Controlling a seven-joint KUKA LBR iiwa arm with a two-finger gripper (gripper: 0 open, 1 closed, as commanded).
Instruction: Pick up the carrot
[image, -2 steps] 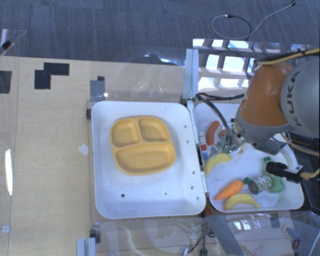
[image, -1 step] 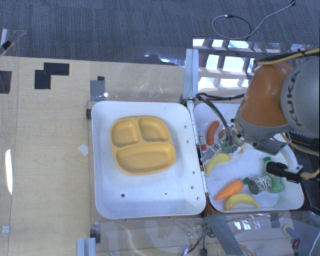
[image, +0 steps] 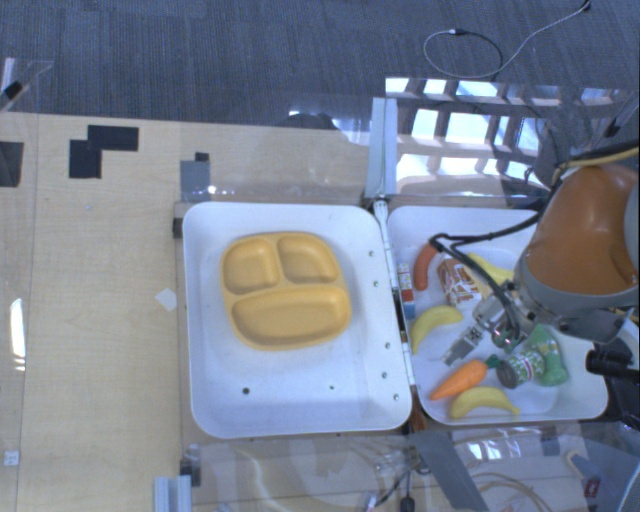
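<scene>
Pincer: two-finger metal gripper (image: 478, 335), positioned over the right shallow white bin (image: 590, 402), fingers spread apart with nothing between them; lower fingertip ends just above the carrot's thick end. Grey arm with orange band (image: 585, 235) enters from the right.

Item: orange tapered plastic carrot (image: 459, 380), lying flat near the front of the right bin. Long axis runs diagonally; thick end toward upper right, narrow tip toward lower left, near the bin's front-left corner.

Neighbours: curved yellow banana (image: 482, 402) just beside the carrot on its front side; second yellow banana (image: 436, 324) behind it; green-labelled bottle (image: 532, 362) to the right; red sausage-shaped piece (image: 425, 265) and brown-and-white packet (image: 460, 283) farther back.

Left shallow white bin (image: 300, 410): holds a yellow three-compartment plastic tray (image: 286, 290).
</scene>
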